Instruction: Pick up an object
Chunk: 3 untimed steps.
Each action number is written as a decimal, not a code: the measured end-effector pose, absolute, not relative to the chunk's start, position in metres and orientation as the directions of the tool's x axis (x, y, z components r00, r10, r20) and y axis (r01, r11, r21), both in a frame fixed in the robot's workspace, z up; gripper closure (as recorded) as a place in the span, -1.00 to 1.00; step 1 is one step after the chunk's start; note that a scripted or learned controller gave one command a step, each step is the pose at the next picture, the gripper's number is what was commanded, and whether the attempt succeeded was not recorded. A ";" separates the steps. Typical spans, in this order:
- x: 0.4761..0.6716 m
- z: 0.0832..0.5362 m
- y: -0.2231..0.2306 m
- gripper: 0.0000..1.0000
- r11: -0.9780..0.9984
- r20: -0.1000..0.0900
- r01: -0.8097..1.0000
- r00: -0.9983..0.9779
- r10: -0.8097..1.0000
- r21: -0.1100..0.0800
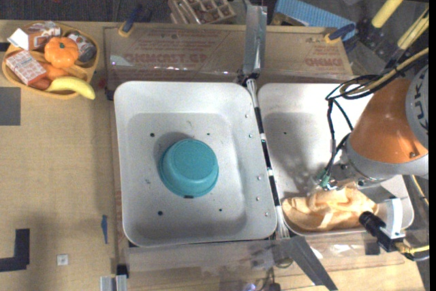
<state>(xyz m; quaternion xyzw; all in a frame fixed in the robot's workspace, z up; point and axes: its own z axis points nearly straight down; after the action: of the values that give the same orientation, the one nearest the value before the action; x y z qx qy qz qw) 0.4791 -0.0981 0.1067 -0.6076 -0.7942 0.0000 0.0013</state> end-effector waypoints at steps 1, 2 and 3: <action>0.479 0.107 -0.098 -1.00 0.261 0.002 0.965 -0.261 0.965 -0.002; 0.482 0.089 -0.112 -1.00 0.057 0.003 0.998 -0.057 0.998 0.005; 0.483 0.100 -0.114 1.00 0.053 0.001 0.999 -0.053 0.999 0.012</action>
<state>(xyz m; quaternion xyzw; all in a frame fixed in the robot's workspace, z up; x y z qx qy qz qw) 0.4832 -0.1143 0.0996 -0.6882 -0.7255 -0.0044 -0.0037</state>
